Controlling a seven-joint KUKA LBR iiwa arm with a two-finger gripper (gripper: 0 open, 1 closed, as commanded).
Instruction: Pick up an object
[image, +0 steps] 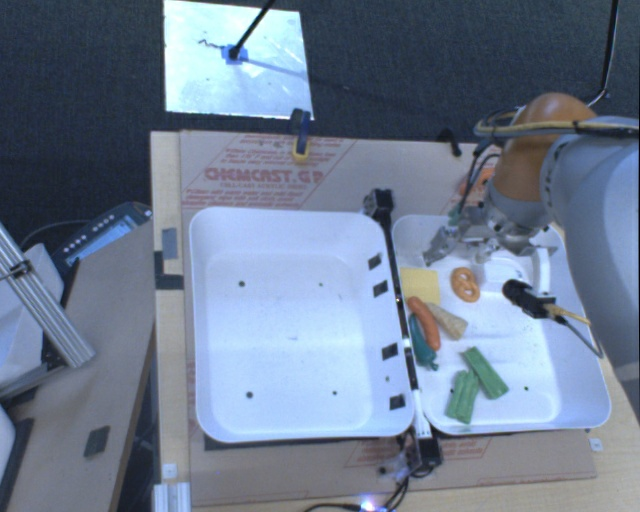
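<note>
My gripper hangs over the back of the right bin, open, with nothing between its fingers. Just below it lies an orange pretzel-shaped ring. A yellow block sits left of the ring. Further forward are an orange carrot-like stick, a beige piece and a teal piece near the bin's left wall. Two green strips lie toward the front.
The left bin stands beside the right one, and a row of black clips runs along the joint between them. A yellow and blue clamp sits at the back of the bench. The arm fills the upper right.
</note>
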